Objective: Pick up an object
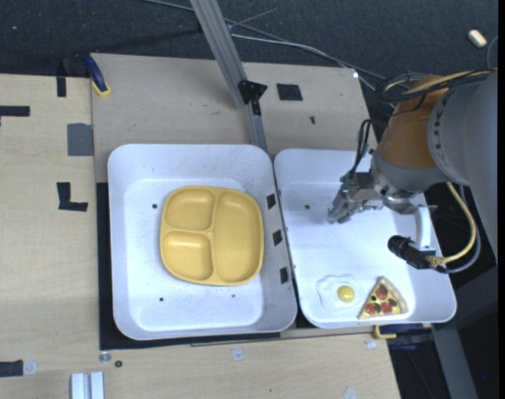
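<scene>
Over the right bin (312,166), the gripper (339,213) is seen poised, nothing held; its closure cannot be told. Fried egg (339,292) and pizza slice (383,298) remain unpicked.

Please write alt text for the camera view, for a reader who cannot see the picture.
A grey robot arm reaches from the right, its gripper hanging over the bare upper part of the right white bin. A toy fried egg and a toy pizza slice lie side by side at that bin's near edge. The left white bin holds a yellow divided plate.
</scene>
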Controlling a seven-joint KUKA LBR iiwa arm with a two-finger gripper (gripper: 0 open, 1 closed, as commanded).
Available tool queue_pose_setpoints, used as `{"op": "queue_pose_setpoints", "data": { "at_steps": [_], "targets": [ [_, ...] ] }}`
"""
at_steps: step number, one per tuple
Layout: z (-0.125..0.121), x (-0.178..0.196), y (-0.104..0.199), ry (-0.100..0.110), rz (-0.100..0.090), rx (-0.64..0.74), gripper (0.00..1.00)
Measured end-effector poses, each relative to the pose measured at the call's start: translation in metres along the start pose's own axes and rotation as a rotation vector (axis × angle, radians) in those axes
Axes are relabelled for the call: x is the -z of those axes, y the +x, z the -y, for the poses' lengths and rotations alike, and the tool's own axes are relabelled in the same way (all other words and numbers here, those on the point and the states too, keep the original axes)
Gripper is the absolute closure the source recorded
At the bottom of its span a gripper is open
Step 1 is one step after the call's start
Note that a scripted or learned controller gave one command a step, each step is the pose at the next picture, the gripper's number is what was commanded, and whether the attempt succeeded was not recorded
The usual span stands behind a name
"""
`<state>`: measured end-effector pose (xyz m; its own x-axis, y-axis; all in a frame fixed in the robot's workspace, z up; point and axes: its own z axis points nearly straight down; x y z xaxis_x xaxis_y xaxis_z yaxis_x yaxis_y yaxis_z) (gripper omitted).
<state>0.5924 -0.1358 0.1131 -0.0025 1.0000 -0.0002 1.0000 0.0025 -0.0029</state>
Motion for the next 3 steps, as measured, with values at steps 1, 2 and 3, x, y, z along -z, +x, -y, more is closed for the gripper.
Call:
{"op": "queue_pose_setpoints", "data": {
  "at_steps": [1,2,3],
  "targets": [
    [-0.002,0.063,-0.002,-0.007,0.001,-0.001,1.00],
    [-0.005,0.116,-0.012,-0.008,0.001,-0.001,1.00],
    [-0.006,0.138,-0.011,-0.004,0.000,-0.001,1.00]
  ]
}}
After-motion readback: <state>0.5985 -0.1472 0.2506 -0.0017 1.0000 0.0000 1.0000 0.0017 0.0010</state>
